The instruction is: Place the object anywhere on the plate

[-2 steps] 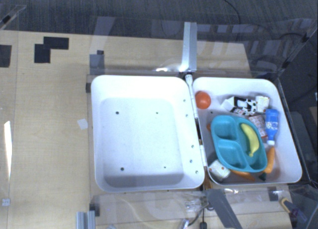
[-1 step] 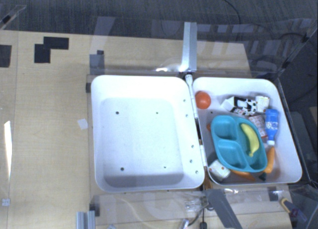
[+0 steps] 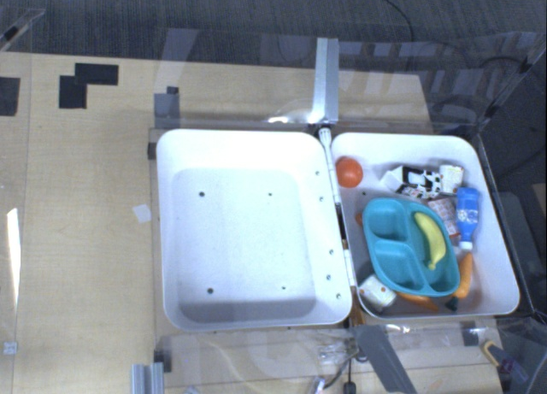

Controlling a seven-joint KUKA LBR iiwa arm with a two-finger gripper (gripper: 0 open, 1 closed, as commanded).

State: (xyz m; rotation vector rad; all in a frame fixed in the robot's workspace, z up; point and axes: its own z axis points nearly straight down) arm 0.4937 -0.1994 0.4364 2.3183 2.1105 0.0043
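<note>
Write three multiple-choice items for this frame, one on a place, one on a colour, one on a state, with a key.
1. Where does the banana lie?
A. in the left bin
B. on the plate
C. on the bench

2. What colour is the plate?
A. red
B. white
C. teal

3. How does the orange ball stand to the plate?
A. apart from it, on the right bin floor
B. on it
C. under it

Key: 1 B, the banana rests in a plate compartment. 2 C, the plate is teal. 3 A, the ball sits in the bin's far left corner.
</note>
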